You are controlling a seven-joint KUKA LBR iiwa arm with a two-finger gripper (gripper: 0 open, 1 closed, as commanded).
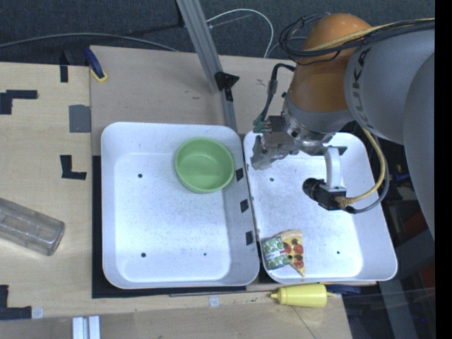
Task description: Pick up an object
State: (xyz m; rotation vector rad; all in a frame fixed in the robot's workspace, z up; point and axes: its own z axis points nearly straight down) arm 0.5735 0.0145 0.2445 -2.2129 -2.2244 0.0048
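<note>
Wooden bench (162,83) surface is seen from above, bearing two shallow white bins side by side on a dark mat. Within the left bin (127,246) a green bowl (205,164) is found upright near the far right corner. Within the right bin (353,260) a small printed packet (284,251) is found flat against the near left corner, close to the dividing wall. A yellow bottle (305,295) is noted lying on the bench just outside the right bin's near rim, and a clear plastic container (28,226) is noted at the far left of the bench. The gripper (265,154) is positioned over the far left corner of the right bin, well apart from the packet and separated from the bowl by the bin walls. Whether its fingers are apart or together cannot be told from this angle. Nothing is seen between them. It is judged that no object has been picked up; selection, descent, grasp and lift are all considered outstanding.
</note>
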